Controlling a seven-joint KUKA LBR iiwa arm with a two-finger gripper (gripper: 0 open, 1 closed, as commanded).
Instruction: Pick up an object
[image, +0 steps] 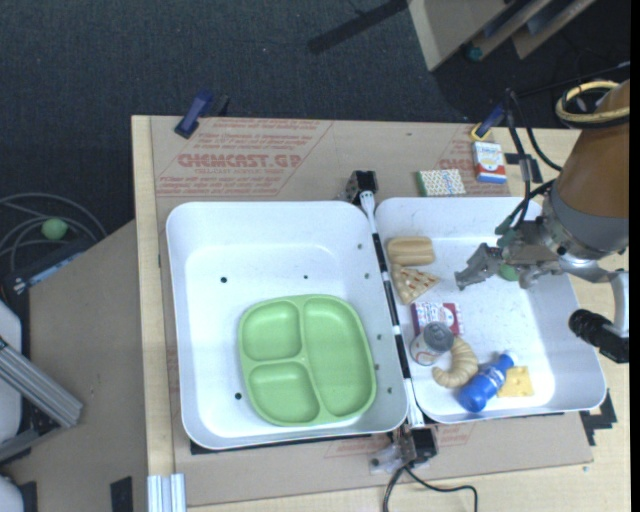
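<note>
Gripper hung over the right bin, near the middle of its far half, on the grey arm that reached in from the right edge. Its two fingers stood a little apart, with nothing between them.

All the small things lay toward the bin's left wall and near edge, apart from the gripper. A tan bread roll lay closest to it, just to its left by the left wall, with its long side running left to right. A waffle-like wedge lay right below the roll. A red and white packet sat nearer the middle, and a round grey lid lay on it.

A croissant curved near the near edge, running from far to near. A blue bottle touched it and pointed slantwise toward the near-left corner. A yellow cheese piece lay beside the bottle.

A green tray with three parts sat in the left bin.
</note>
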